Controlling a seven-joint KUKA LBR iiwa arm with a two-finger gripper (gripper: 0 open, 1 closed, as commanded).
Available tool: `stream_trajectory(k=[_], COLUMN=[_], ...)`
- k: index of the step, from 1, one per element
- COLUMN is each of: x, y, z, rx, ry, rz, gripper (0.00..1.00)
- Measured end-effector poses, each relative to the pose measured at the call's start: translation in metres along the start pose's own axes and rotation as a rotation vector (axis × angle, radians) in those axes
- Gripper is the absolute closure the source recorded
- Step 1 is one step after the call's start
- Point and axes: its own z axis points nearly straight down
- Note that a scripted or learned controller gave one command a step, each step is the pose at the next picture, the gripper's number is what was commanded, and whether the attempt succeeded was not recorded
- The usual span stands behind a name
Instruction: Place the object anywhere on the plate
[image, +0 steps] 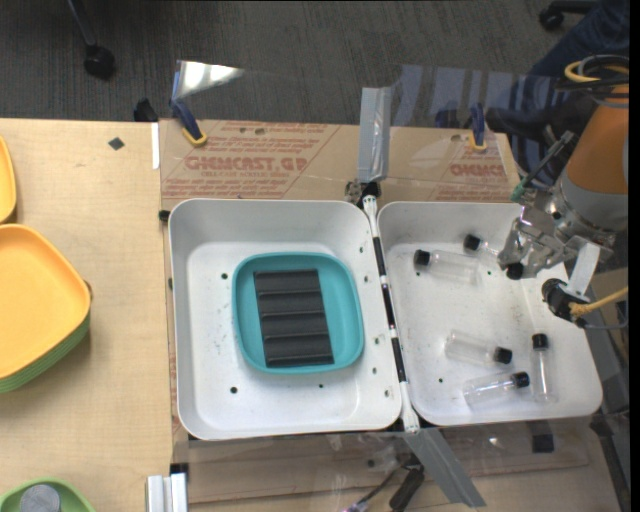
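Bench (80, 180) of pale wood runs along the left of the camera view, where yellow plates (35, 310) sit stacked at the edge. Just beside them to the right stands the left bin (195, 390), a shallow white tray, and inside it rests a teal plate (345, 300) with rounded corners, bearing a dark ribbed insert (292, 318) at its middle. A brown cardboard sheet (260, 160) printed in red letters lies behind both bins, with a blue and yellow clamp (187, 120) at its left corner.

Touching the left bin along a central seam, the right bin (420, 390) holds the task's objects, a scatter of clear vials with black caps. One vial (448, 263) lies on its side near the bin's back left. A second vial (478, 349) lies toward the middle, a third vial (495, 387) lies near the front wall, and a fourth vial (541, 366) lies lengthwise along the right side. A loose black cap (471, 242) sits near the back wall.

At far right the grey arm (600, 170), its orange band showing, reaches over the right bin's back right corner. Its gripper (518, 262) hangs above that corner, well apart from the teal plate; whether the claw is spread or pressed together cannot be told from this angle. None of the vials rests on the plate.
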Motion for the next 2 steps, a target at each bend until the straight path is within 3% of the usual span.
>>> stream_trajectory(k=[1, 2], x=[0.0, -0.038], y=[0.0, -0.02], z=[0.0, -0.107], rx=[0.0, -0.002], ry=[0.0, 0.001], rz=[0.001, 0.141], gripper=[0.0, 0.0])
